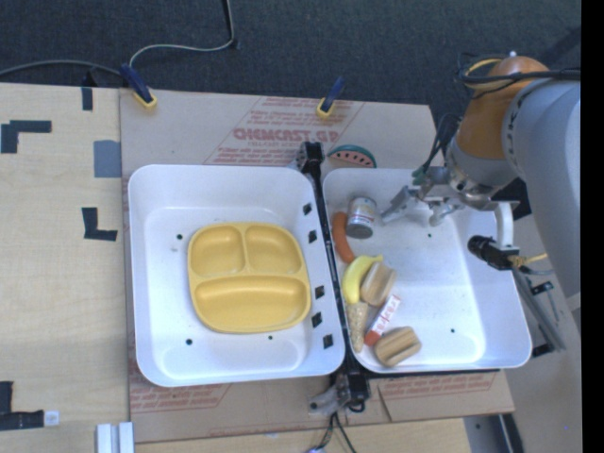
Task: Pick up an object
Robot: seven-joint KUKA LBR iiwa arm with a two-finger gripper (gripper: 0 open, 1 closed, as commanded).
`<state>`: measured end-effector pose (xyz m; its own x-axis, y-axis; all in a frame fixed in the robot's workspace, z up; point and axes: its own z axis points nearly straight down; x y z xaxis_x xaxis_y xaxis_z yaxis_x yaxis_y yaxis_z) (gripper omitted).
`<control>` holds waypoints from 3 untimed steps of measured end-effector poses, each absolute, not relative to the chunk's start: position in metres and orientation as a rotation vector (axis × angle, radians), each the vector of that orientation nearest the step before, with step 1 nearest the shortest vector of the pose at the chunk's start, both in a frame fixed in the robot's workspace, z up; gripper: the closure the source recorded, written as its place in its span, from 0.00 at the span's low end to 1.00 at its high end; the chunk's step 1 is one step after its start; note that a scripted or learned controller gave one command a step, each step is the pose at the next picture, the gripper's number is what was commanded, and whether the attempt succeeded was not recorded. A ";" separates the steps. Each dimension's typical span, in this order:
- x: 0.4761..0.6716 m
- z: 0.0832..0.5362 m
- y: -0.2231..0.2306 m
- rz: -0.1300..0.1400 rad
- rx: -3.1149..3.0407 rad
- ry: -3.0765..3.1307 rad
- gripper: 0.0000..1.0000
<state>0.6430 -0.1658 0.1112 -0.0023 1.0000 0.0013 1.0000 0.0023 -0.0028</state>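
The pincer point(422, 199) hangs open and empty over the right bin point(491, 333), its fingers spread toward the small can point(360, 218) just beside it, seemingly lined up to grab it.

In the right bin point(491, 333), along its left wall, lie small objects: a silver can point(360, 217) on its side near the top, an orange hot dog point(342, 238) just beside it, then a yellow banana point(356, 277), a bun point(377, 283) touching it, and a second bun point(396, 345) lower down.
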 end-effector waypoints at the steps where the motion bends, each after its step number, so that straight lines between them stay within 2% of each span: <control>1: 0.665 0.085 -0.095 -0.001 -2.220 -2.226 0.00; 2: 0.668 0.085 -0.094 0.003 -2.221 -2.224 0.00; 3: 0.614 0.086 -0.095 -0.001 -2.222 -2.224 0.00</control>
<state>0.6144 -0.0954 0.0860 -0.0009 1.0000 -0.0012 1.0000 0.0009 0.0017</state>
